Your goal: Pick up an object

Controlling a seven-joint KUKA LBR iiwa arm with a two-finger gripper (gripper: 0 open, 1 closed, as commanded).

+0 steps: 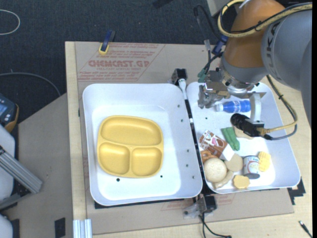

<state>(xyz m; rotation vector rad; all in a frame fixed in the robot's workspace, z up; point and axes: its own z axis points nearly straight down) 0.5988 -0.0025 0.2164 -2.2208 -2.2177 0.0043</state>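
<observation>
Arm (250,31): it is grey with an orange band. It is seen reaching in from the right of the view, over the right bin (286,152).

Gripper (208,99): it is held low over the far left part of the right bin, close to the wall between the two bins.

Grip: it cannot be made out whether the gripper is spread wide or closed. Nothing is seen held in it.

Bottle (237,106): a small clear bottle with a blue label is laid on its side just beside the gripper, on the gripper's right in the view.

Green thing (230,138): it is laid nearer the camera than the gripper, a little to the right.

Packet (213,142): a red and white packet is seen near the gripper, on the side nearer the camera.

Ball (215,168): a round pale ball is found past the packet, well apart from the gripper.

Can (251,165): a small can is placed to the right of the ball, far from the gripper.

Yellow block (264,160): it is seen just beside the can, on the side away from the gripper.

Yellow slice (241,182): it is laid by the near wall, farthest from the gripper.

Plate (130,145): a yellow plate with three parts is set in the left bin (99,103), well apart from the gripper.
</observation>
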